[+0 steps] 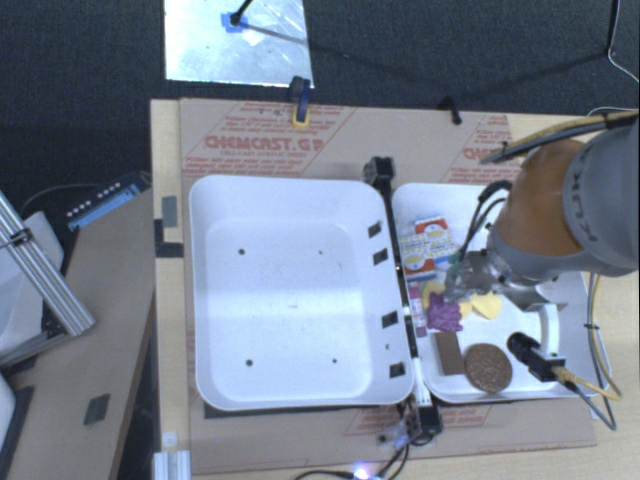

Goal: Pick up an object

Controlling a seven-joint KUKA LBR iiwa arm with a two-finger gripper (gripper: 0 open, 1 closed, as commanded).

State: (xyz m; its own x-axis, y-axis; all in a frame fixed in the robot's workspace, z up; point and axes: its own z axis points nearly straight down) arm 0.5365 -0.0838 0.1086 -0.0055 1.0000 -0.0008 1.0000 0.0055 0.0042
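Note:
The right bin holds several small items. A white, red and blue packet lies near its left wall. A purple toy sits beside yellow pieces. A brown block and a round brown disc lie by the front wall. My gripper hangs low over the purple toy and the yellow pieces, just right of the packet. The wrist hides its tips, and I see nothing held in it.
The left bin stands beside the right one, with a row of black clips along the shared wall. A shiny metal plate lies behind the bench. A blue and yellow clamp sits at the board's back edge.

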